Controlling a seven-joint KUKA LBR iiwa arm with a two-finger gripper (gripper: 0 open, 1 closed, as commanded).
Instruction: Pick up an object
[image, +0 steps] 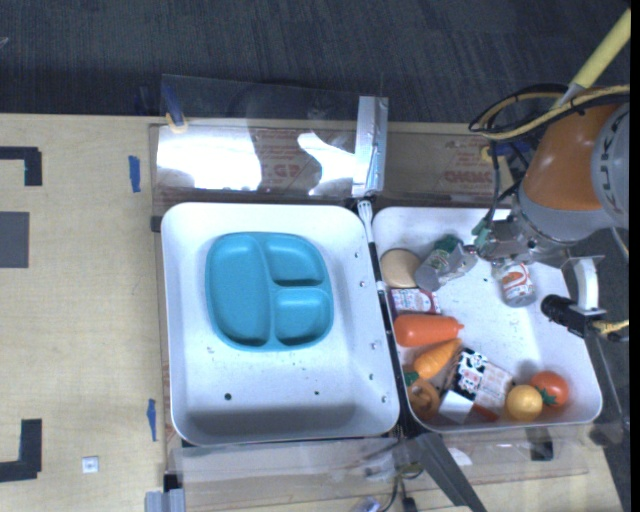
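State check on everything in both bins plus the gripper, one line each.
blue divided plate: upright, flat in left bin
orange carrot: lying on its side, right bin
grey can: tipped over
small can: tilted
milk carton: lying down
tomato: resting in corner
gripper: above right bin, nothing visibly held

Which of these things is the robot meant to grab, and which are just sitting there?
For the job:
- gripper, over the right bin
- things to pick: small can, grey packet, toy carrot, orange toy vegetable, black-and-white carton, lemon, tomato, beige round piece

Just lying about:
- left bin
- blue divided plate
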